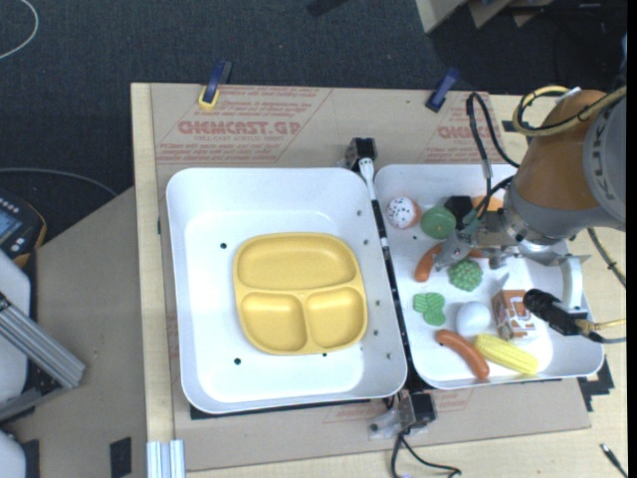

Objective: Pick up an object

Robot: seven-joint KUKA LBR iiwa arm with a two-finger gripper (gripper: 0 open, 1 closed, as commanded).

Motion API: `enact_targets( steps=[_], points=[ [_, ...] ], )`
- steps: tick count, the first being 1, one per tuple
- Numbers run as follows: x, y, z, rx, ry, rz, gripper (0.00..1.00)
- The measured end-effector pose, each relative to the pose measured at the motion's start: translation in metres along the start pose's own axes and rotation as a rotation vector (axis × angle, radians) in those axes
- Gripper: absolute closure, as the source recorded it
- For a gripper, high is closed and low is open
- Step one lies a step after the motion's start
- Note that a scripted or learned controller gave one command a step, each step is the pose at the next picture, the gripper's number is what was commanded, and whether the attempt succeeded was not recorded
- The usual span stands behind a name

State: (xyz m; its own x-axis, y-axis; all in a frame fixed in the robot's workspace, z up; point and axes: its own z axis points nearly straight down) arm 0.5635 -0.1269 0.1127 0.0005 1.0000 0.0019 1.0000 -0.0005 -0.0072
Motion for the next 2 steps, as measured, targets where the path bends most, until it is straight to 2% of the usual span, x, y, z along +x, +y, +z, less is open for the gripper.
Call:
enact_targets(
  steps=[1, 2],
  points=[
    [0.0, 0.0, 0.029, -0.003, -0.001, 0.0, 0.0],
    [0.0, 0.001, 0.017, -0.008, -0.003, 0.001, 1.0]
  ],
)
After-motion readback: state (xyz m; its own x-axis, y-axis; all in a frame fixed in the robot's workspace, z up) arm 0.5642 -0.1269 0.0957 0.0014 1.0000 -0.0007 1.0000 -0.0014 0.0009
